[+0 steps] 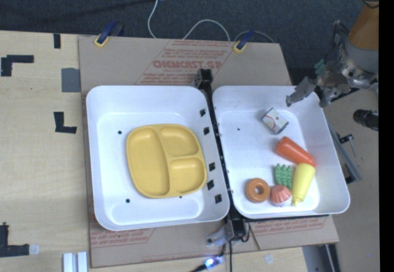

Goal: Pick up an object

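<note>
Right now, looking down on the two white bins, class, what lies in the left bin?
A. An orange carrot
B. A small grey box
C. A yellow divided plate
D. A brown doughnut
C: the yellow divided plate lies alone in the left bin, while the carrot, doughnut and small box all sit in the right bin.

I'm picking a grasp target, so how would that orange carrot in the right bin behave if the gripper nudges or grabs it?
The carrot looks rounded and tapered, so it would probably roll or pivot when nudged. Its glossy plastic-like surface may slip between fingers. It lies close to the yellow toy, which might get bumped.
</note>
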Robot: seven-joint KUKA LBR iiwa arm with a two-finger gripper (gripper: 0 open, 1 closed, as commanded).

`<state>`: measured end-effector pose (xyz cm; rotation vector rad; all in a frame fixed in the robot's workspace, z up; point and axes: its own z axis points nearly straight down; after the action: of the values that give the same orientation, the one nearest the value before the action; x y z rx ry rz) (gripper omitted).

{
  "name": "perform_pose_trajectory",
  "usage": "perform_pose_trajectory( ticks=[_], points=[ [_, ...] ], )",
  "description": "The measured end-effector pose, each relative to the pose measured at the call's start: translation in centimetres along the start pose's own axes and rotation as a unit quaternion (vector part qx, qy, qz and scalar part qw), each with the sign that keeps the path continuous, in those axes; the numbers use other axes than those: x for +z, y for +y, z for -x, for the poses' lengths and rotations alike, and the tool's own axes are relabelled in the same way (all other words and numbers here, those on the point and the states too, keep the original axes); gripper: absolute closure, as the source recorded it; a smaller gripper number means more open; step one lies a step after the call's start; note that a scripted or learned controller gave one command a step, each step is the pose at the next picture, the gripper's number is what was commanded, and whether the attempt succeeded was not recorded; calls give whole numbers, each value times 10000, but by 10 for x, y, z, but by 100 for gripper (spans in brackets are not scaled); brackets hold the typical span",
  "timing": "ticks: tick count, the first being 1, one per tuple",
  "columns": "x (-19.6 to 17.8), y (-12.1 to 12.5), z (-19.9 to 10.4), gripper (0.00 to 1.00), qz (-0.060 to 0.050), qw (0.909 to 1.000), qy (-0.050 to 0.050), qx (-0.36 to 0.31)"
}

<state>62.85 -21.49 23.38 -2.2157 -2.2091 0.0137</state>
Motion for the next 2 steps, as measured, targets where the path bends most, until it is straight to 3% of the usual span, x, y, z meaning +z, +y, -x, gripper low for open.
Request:
perform_pose_trajectory(
  ticks=[1,2],
  points=[
    [-9,3,-1,0,70,10000,-16,-21],
    [51,3,-10,0,42,10000,-11,-21]
  ],
)
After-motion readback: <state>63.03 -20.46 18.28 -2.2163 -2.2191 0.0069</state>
